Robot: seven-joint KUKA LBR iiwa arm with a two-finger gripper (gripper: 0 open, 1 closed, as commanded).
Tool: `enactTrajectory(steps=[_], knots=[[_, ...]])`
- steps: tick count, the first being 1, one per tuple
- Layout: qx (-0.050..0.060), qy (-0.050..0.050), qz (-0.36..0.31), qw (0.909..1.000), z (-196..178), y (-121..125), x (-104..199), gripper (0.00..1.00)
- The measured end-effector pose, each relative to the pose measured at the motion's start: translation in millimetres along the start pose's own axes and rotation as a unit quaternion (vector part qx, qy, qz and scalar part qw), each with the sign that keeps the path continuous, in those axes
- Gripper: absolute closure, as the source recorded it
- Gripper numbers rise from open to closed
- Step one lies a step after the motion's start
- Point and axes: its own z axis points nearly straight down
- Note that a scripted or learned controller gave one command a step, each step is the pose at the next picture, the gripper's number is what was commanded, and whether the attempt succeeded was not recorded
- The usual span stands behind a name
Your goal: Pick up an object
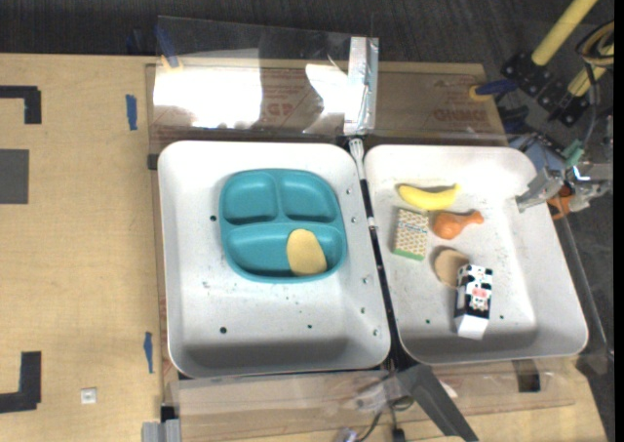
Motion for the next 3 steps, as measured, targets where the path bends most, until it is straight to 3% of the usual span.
enactTrajectory(steps=[1, 2, 3], knots=[[-0.001, -0.001, 0.078, 0.997, 0, 20, -6, 0.0], [-0.002, 0.0, 0.151, 0.9886, 149, 62, 64, 0.0], [-0.002, -0.001, 0.15, 0.9886, 140, 62, 64, 1.0]])
